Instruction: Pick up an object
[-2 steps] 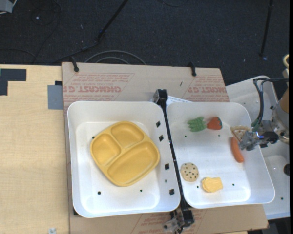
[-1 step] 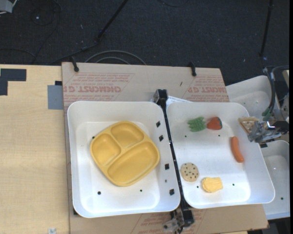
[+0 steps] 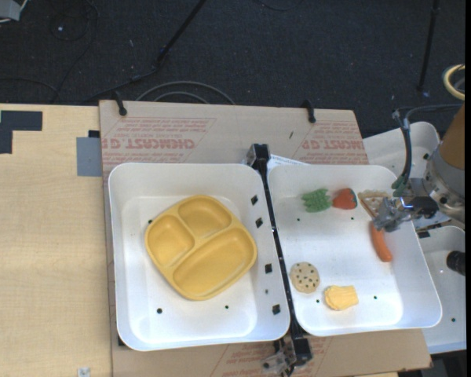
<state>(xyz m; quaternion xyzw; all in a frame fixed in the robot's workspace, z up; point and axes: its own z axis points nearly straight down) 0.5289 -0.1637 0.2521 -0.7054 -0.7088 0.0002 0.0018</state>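
Note:
The right bin (image 3: 361, 309) holds several toy foods. A green leafy piece (image 3: 316, 200) and a red piece (image 3: 345, 199) lie at the back. A tan slice (image 3: 372, 202) lies next to them. An orange carrot-like stick (image 3: 381, 243) lies by the right wall. A round cookie (image 3: 304, 276) and a yellow lump (image 3: 341, 297) lie near the front. My gripper (image 3: 388, 214) reaches in from the right, low over the bin, just above the stick's far end and beside the tan slice. Nothing shows held in it.
In the left bin (image 3: 133, 305) sits a yellow divided plate (image 3: 201, 246). A black divider (image 3: 271, 242) runs between the bins. Cardboard (image 3: 220, 136) lies under both, and a wooden bench top (image 3: 39, 242) spreads to the left. The arm's wrist (image 3: 447, 179) hangs over the right bin's right rim.

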